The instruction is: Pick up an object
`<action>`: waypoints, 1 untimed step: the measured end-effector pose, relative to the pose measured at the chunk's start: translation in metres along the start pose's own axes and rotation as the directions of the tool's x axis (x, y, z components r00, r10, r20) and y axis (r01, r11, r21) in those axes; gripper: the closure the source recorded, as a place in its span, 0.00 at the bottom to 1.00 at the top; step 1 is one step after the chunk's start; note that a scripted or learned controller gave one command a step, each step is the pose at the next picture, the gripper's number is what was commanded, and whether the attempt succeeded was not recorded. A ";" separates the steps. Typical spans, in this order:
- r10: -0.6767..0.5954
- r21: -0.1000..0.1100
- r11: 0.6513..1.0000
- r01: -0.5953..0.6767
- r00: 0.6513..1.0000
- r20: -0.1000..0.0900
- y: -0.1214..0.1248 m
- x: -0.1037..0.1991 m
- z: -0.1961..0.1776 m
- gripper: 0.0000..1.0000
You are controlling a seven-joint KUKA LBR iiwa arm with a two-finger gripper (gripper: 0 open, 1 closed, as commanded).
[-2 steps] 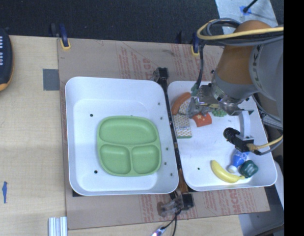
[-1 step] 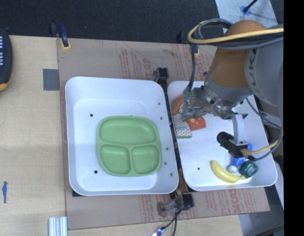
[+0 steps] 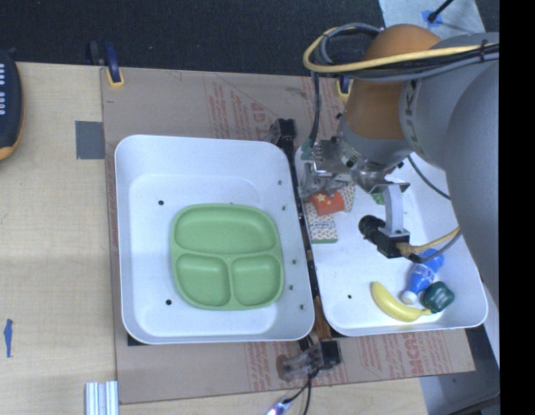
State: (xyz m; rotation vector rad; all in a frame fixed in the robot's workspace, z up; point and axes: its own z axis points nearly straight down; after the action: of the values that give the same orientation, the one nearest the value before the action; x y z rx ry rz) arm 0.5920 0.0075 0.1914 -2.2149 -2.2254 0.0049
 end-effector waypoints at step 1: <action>-0.001 0.001 1.000 0.001 1.000 -0.001 -0.031 0.023 -0.019 1.00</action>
State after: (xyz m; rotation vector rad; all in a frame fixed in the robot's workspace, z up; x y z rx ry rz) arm 0.5609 0.0300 0.2101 -2.2126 -2.2250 0.0052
